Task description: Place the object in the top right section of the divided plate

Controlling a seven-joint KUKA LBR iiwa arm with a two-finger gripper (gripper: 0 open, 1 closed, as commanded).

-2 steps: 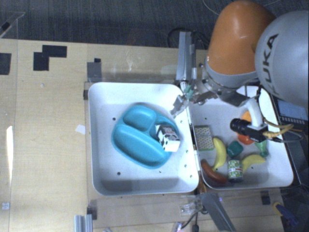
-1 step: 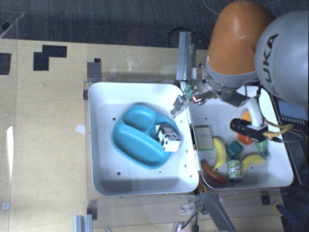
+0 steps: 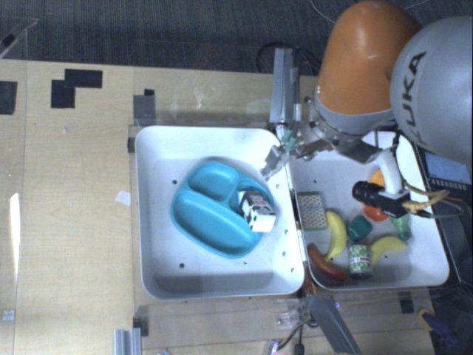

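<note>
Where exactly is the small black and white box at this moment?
The small black and white box lies in the blue divided plate, in its right-hand section, inside the left bin. The claw hangs above and to its right.

Glossy blue plastic divided plate [image 3: 211, 217], matt wooden bench [image 3: 66, 220]

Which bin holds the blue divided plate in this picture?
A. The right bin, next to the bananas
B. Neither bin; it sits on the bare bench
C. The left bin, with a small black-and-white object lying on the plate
C: the blue divided plate lies in the left bin, and a small black-and-white object rests in a section on its right side; the bananas are in the right bin.
</note>
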